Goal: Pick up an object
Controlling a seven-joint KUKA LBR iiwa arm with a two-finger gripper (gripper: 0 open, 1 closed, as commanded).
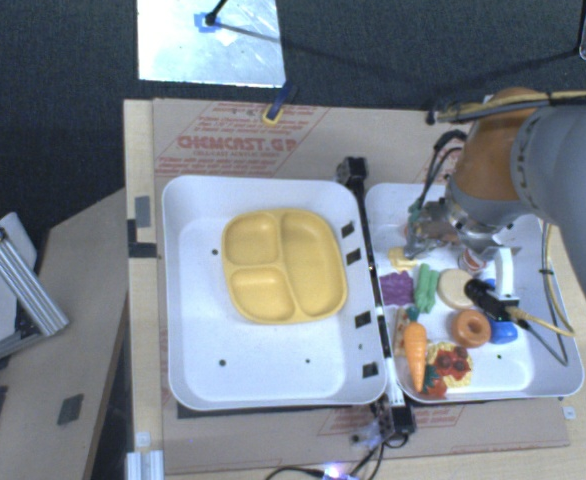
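Arm [563, 158] is seen reaching in from the right, with the orange band [488, 158] above the wrist. The gripper [425, 236] is positioned low over the rear-left part of the right bin [558, 368]. Gripper state cannot be told, since its working end is lost against the wrist body and the clutter below. All pickable toys are grouped in the left half of the right bin. A small yellow piece [401, 260] is located just in front of the gripper, close to the bin's left wall; contact cannot be confirmed. A purple grape bunch [396, 288] is placed in front of that, with a green pod-shaped toy [427, 288] touching its right side. A cream round piece [455, 288] is seen just beside the pod. A brown donut [470, 326] is found nearer the front, with a blue piece [504, 333] against its right edge. A carrot [414, 343] is laid lengthwise by the left wall, leafy end towards the grapes. A red multicoloured toy [448, 365] is set just right of the carrot tip; its kind is not made out. The left bin [188, 368] is occupied by a yellow three-compartment plate [283, 266], roughly centred. Both bins are carried on a cardboard sheet [233, 133] with red lettering.
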